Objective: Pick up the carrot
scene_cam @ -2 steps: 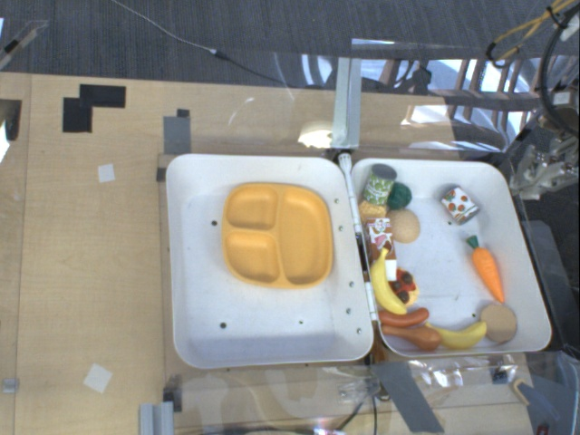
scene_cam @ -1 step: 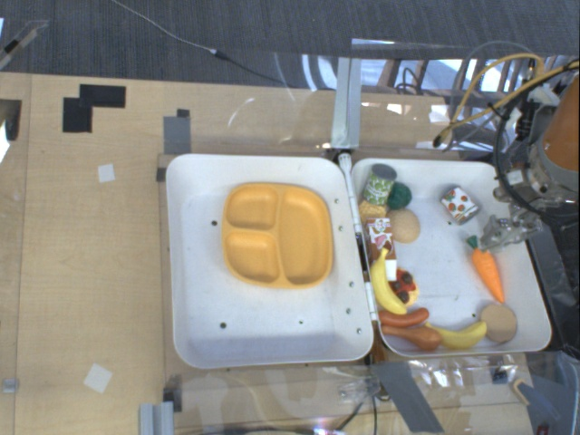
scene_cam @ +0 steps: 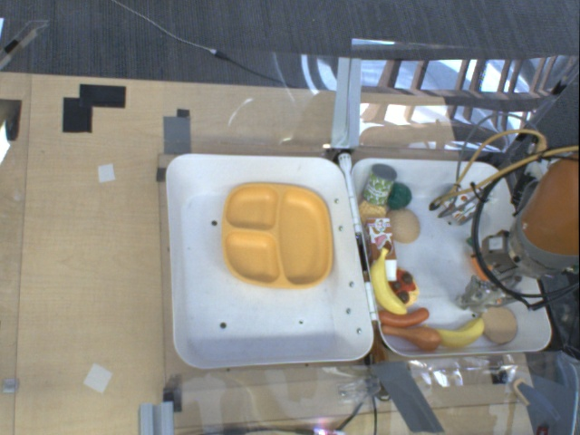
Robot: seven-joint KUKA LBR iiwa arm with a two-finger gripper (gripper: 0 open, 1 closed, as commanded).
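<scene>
A sliver of orange, apparently the carrot (scene_cam: 477,265), lies on the floor of the right-hand white bin (scene_cam: 435,181), toward its right side and about midway between the far and near walls. Most of it is hidden; only a small, rounded orange end shows, so its length and orientation cannot be made out.

text: nothing readable anywhere tbh
small carton (scene_cam: 381,236): has a printed label, way too blurry to read
</scene>
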